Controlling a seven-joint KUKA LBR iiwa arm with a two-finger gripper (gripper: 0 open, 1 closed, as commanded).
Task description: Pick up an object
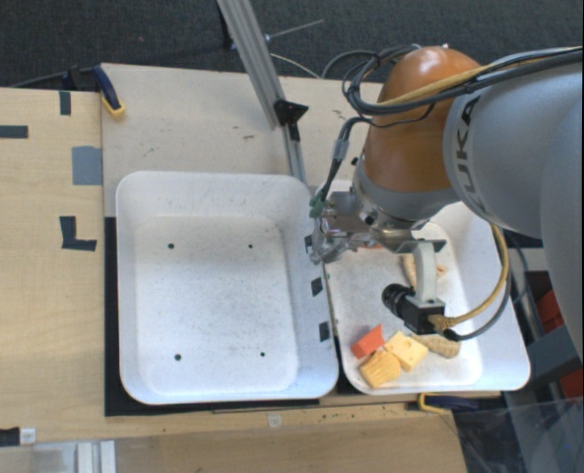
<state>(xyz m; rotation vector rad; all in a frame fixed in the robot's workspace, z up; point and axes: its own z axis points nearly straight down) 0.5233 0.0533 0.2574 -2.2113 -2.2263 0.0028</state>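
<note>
While the right bin (pixel 493 358) holds the pickings at its front and the gripper (pixel 323 236) hangs at its left rim, grip unreadable from here, 2 yellow blocks (pixel 405 349) and 1 orange block (pixel 368 341) look light, stiff, best pinched across flat sides.

The left bin (pixel 213 284) was white, peppered with fine dark specks, and the right bin (pixel 486 363) was plain white. One block (pixel 368 341) was orange-red, another block (pixel 407 349) pale yellow, and a grid-patterned piece (pixel 379 369) deeper yellow. The arm (pixel 528 146) was grey with an orange band (pixel 420 97).
</note>
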